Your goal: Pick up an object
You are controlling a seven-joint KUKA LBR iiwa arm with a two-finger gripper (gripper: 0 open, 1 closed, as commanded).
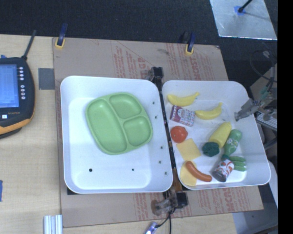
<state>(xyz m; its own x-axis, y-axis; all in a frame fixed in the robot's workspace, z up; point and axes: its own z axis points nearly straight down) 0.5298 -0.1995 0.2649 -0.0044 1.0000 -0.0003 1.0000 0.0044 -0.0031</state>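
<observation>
The right bin [251, 177] holds several toy foods. There are two yellow bananas [182, 99] [208, 113], a red and white packet [181, 115], a red tomato [178, 133] and a yellow cheese slice [189, 149]. A hot dog [198, 172] and a small can [223, 169] lie near the front. A yellow piece [220, 133], a green bottle [233, 141] and a dark green lump [210, 149] crowd the middle right. My gripper [245, 112] hangs over the bin's right edge, to the right of the second banana and above the green bottle. Nothing shows in its grasp.
The left bin [78, 169] carries a green divided plate [119, 123]. A teach pendant [7, 94] lies on the bench at far left. Blue clamps [61, 35] [190, 42] pin the cardboard at the back edge.
</observation>
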